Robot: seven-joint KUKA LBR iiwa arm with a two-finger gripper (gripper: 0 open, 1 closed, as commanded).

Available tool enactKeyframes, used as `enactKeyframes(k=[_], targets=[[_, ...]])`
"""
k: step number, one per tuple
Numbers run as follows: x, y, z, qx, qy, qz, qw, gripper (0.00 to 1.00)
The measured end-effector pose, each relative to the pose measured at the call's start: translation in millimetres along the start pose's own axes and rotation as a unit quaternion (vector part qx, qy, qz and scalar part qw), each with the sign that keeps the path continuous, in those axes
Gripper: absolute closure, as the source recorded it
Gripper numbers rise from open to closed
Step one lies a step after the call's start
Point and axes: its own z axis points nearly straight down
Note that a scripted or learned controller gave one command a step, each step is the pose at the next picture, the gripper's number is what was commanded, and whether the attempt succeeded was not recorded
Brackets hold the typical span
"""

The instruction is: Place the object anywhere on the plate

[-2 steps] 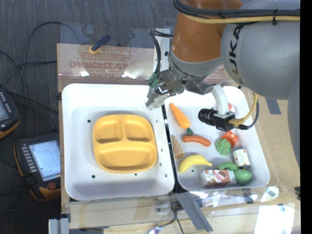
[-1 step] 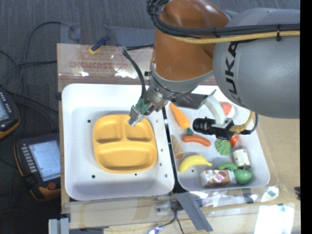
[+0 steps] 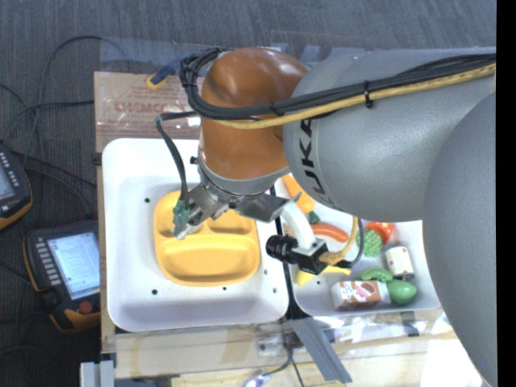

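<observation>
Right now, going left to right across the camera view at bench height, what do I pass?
Handheld screen → left bin → yellow plate → tool over the plate's left compartment → right bin → red-labelled bottle → green toy.

I count two white bins: the left bin and the right bin. The left bin holds one yellow plate. The right bin holds several toy food items, partly hidden by my arm, including one small bottle.
</observation>
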Motion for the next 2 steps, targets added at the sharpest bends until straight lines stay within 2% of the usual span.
enactKeyframes(k=[1, 2], targets=[[-103.4, 40.3, -71.4, -0.001, -0.001, -0.022, 0.9998, 1.00], [-49.7, -17.3, -83.5, -0.001, -0.001, -0.076, 0.9971, 1.00]])
